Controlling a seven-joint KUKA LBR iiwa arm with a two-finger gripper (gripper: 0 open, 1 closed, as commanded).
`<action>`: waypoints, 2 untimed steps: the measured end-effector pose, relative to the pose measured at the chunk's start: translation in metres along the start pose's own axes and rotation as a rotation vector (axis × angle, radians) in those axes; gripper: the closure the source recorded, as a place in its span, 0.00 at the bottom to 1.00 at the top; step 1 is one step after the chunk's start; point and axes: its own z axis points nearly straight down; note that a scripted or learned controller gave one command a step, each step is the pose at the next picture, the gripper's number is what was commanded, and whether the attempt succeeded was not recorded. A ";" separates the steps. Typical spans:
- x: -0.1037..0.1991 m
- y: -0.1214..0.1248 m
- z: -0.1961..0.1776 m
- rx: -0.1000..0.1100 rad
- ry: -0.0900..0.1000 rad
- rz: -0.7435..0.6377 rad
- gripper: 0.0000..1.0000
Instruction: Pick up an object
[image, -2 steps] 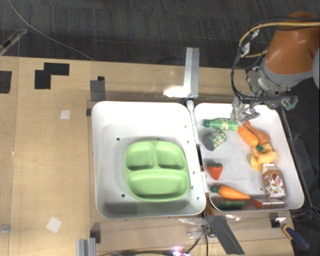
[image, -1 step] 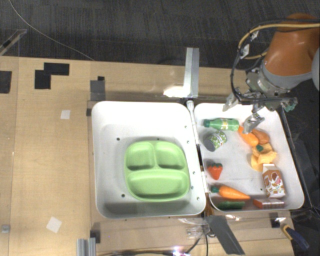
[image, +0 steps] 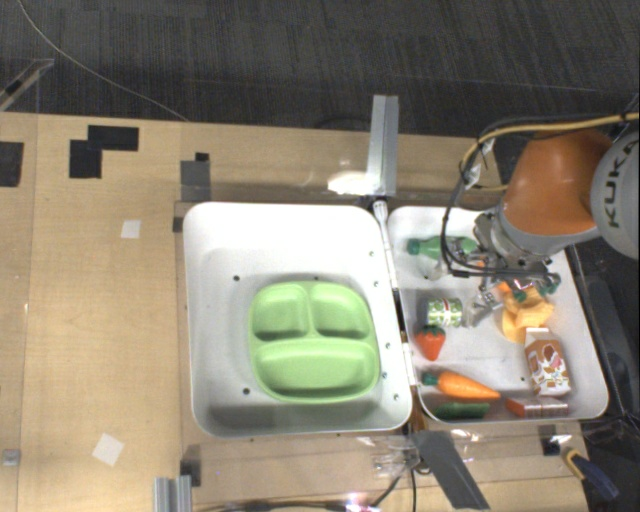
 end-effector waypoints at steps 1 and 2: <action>0.065 0.026 0.006 0.001 -0.002 0.039 0.00; 0.086 0.063 0.004 0.008 -0.010 -0.145 0.00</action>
